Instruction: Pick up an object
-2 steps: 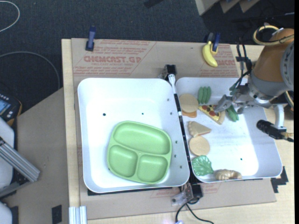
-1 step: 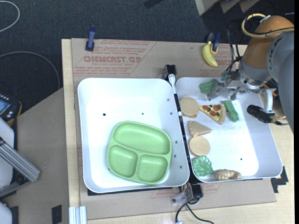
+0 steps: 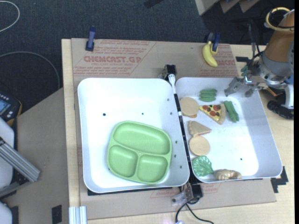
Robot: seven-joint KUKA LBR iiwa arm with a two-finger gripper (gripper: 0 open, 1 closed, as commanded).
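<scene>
The right bin holds several toy foods: a green pea pod, a pizza slice, a dark green vegetable, a round tan bun, a tan wedge, a round cookie, a green leaf and a tan piece. My gripper hangs over the bin's far right edge, above and right of the dark green vegetable. Its fingers are spread open with nothing between them.
The left bin holds a green sectioned plate. A yellow banana lies on the board behind the right bin. Clamps stand at the board's back edge and between the bins.
</scene>
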